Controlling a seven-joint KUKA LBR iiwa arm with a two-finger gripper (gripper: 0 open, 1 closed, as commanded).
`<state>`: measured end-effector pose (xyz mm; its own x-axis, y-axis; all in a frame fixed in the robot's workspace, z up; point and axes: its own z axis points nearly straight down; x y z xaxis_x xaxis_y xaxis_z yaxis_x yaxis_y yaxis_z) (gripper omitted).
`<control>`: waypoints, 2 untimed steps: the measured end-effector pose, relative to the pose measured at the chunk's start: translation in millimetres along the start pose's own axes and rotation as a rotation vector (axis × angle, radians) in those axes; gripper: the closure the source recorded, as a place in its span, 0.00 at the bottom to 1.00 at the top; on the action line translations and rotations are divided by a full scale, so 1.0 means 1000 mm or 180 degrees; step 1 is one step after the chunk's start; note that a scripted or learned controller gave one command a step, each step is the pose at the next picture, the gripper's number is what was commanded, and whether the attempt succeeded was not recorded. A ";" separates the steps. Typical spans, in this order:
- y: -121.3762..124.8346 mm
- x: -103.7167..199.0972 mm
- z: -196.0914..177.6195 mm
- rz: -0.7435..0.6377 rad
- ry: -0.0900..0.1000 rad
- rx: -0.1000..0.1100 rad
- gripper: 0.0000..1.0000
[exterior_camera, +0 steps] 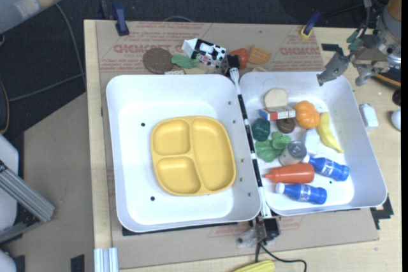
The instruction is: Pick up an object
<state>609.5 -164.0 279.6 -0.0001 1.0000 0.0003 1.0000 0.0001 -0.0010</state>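
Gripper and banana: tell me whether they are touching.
Apart. The camera view shows the gripper over the right bin's far rim, with bare white bin floor between it and the banana.

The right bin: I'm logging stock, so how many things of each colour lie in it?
Blue: 2, both bottles
Orange or red: 2, pumpkin, carrot
Green: 2, pepper, leaf
Yellow: 1, banana
Tan: 1, bread
Other small bits: too unclear to count
Total: 8
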 end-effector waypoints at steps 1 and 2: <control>-0.018 0.027 0.136 0.0001 0.0001 0.0004 0.00; -0.046 0.059 0.195 0.0003 -0.0005 -0.0005 0.00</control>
<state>563.2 -105.4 84.7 0.0009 1.0000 -0.0012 1.0000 -0.0009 0.0006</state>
